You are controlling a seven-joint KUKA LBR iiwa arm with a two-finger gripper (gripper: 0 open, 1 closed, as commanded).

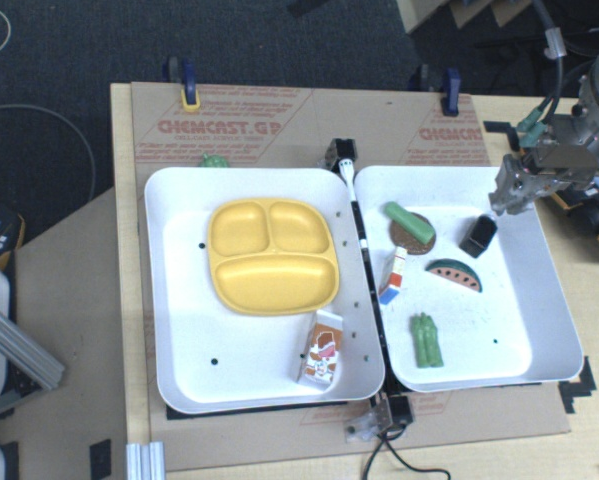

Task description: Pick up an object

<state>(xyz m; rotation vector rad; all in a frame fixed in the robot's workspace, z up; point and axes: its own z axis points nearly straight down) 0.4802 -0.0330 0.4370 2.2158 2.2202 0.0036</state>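
- The gripper [514, 196] hovers over the right bin's [549, 308] far right corner; whether it is spread cannot be told.
- A small black block [478, 235] lies just beside it.
- Risk: closing off-centre could knock the block away.

The arm [579, 138] is cut off by the right edge. The gripper [506, 200] is too small and blurred to resolve. The carton [321, 355] print is illegible. The table [129, 268] board lettering is partly covered by the bins [169, 298].
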